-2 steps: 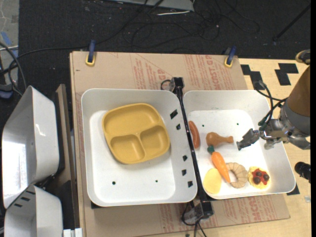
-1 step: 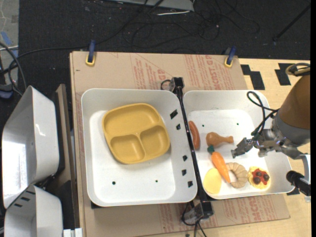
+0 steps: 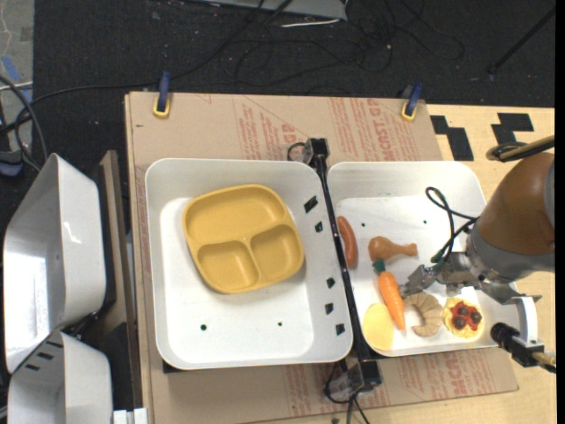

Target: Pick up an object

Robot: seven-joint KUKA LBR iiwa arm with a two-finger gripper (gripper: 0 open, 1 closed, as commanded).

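The arm (image 3: 521, 223) reached in from the right, low over the right bin (image 3: 397, 179), with its orange band above the grey wrist. The pincer (image 3: 424, 279) sat at the near middle of that bin, its fingers pointing left toward the toy food. Whether they stood apart or together could not be told, and nothing showed between them.

The food lay in the right bin's left and near half. A sausage (image 3: 348, 240) lay along the left wall. A drumstick (image 3: 390, 248) lay just right of it, its bone end pointing right. A carrot (image 3: 391, 299) lay below the drumstick, green end up, tip toward the near wall. A pale yellow disc (image 3: 377, 327) lay just beside the carrot's lower end, close to the near left corner. A beige lump (image 3: 426, 314) lay right of the carrot, just under the pincer. A small tart (image 3: 464, 317) with red berries lay just right of the lump.

The left bin (image 3: 177, 263) held a yellow divided plate (image 3: 243, 237), turned at a slant. Both bins rested on a cardboard-covered table (image 3: 247, 122). Black cables (image 3: 446, 215) trailed across the right bin's far part.
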